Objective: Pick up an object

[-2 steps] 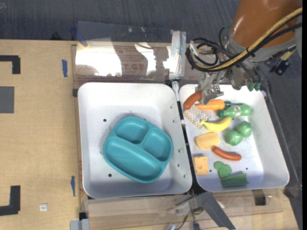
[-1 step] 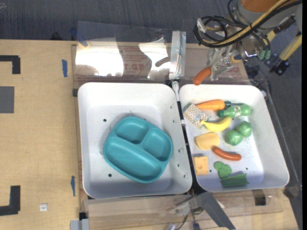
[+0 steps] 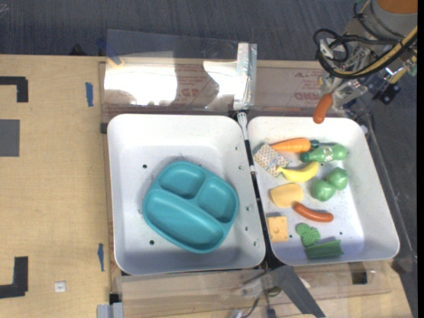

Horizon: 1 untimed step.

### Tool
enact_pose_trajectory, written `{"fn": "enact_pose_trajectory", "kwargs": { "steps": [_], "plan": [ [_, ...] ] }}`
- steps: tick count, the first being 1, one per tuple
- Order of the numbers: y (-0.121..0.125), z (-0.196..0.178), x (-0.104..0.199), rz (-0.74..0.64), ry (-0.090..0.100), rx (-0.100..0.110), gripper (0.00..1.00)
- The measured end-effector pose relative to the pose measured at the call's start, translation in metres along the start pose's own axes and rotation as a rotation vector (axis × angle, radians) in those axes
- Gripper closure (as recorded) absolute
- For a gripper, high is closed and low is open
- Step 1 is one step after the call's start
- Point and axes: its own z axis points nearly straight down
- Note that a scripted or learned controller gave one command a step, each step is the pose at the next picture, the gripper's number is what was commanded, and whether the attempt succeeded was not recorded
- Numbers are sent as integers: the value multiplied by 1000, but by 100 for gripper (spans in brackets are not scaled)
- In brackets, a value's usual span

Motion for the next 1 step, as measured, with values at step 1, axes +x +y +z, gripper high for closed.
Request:
{"fn": "enact_pose_trajectory", "kwargs": {
  "steps": [1],
  "plan": [
    [31,64,-17,-40,6,-9,100]
  ]
}}
